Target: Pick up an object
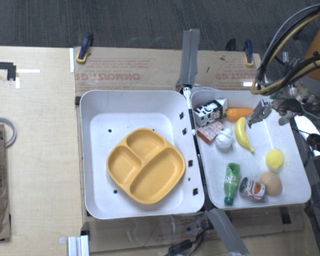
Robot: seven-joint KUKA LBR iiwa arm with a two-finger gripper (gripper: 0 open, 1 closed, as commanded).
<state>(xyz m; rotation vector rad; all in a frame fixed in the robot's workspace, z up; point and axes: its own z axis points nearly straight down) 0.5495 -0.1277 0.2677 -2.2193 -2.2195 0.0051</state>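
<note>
Jaws look open, empty, hovering just above the banana point(244, 134); best to drop straight down, straddle its middle, then squeeze slow.

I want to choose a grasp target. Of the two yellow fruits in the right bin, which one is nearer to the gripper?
The banana: its upper end lies just left of the gripper, while the lemon sits lower in the bin.

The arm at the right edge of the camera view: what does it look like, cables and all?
The arm shows an orange patch at the upper right, with thick black cables, one yellowish, looping over it. Below them sits a cluster of grey and metallic wrist parts. The gripper is a small grey metal piece with dark edges, ending over the right bin. No markings are legible.
</note>
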